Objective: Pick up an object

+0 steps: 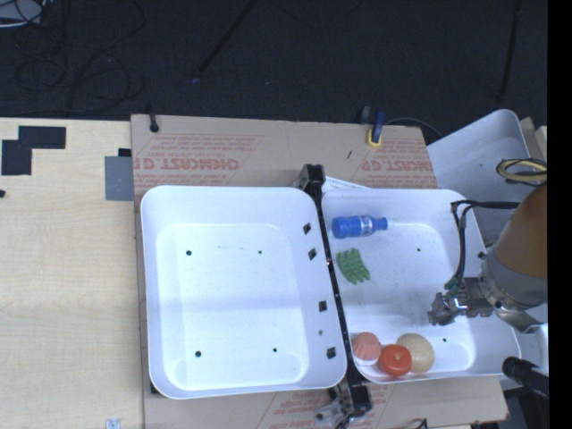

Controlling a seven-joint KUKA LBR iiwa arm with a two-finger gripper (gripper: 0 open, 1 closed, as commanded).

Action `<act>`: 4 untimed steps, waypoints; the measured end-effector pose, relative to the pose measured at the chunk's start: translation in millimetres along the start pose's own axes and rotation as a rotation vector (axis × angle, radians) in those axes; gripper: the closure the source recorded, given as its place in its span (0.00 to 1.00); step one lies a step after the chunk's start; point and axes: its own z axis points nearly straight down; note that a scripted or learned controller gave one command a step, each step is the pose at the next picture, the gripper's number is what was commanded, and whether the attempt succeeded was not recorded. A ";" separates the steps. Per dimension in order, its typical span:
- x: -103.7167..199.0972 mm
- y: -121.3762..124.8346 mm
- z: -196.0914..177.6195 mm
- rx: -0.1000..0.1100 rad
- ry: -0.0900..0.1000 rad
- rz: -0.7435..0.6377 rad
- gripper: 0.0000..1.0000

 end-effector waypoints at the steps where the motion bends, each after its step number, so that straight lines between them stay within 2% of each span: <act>1: -35.5 1.8 -116.4 -0.023 -0.013 0.002 1.00; 2: -5.6 0.5 -3.4 -0.003 -0.001 0.001 1.00; 3: 67.9 16.1 -49.0 -0.015 -0.006 -0.005 1.00; 4: -1.7 28.8 -71.0 -0.016 -0.011 0.005 1.00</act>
